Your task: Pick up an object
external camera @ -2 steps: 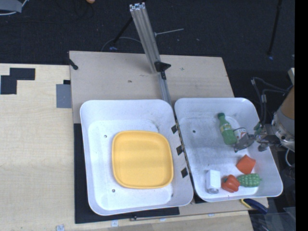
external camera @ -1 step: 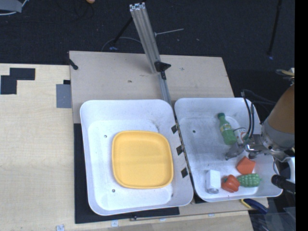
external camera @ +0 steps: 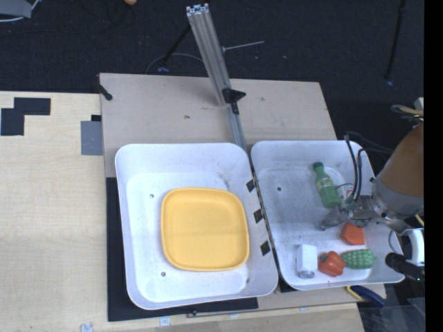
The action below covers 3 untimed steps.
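1. Two white bins sit side by side on the bench: the left bin and the right bin, their inner rims touching along the middle.
2. A yellow plate lies flat in the left bin, about central, with bare white floor around it.
3. The right bin holds the small things. A green bottle lies tilted in its upper middle, cap toward the far wall.
4. An orange block sits lower right of the bottle, well inside the bin.
5. Along the near wall lie three things in a row — a white cup at left, a red piece touching or just beside it, and a green knobbly piece at right, which touches the red piece.
6. The arm reaches in from the right, its orange band above the grey wrist at the picture's right side.
7. The gripper is low over the right bin, between the bottle and the orange block — its dark tips point left, just below the bottle's base and just beside the block's upper left corner.
8. Whether its tips are apart or together I cannot tell; nothing is seen between them.
9. A slanted metal rail stands behind the bins, rising from the bench's far part
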Each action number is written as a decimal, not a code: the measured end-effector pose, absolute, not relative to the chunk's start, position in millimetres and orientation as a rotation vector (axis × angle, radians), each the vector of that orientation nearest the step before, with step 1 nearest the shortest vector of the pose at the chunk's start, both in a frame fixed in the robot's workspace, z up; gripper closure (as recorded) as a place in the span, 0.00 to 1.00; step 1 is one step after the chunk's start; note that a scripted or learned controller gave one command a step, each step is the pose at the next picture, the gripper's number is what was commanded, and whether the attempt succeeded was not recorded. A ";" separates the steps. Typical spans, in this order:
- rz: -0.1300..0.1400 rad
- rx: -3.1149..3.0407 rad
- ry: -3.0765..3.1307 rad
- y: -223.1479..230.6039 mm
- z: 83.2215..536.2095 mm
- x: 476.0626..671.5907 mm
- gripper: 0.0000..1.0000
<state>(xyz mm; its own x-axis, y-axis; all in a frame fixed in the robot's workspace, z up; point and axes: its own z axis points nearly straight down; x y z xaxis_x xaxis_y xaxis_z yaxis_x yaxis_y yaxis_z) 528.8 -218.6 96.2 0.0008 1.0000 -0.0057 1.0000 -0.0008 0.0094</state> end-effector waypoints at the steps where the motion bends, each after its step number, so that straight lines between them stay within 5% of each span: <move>1: 0.005 2.215 2.209 -220.0 107.6 529.2 1.00; 3: 0.002 2.220 2.220 -217.8 192.1 536.9 1.00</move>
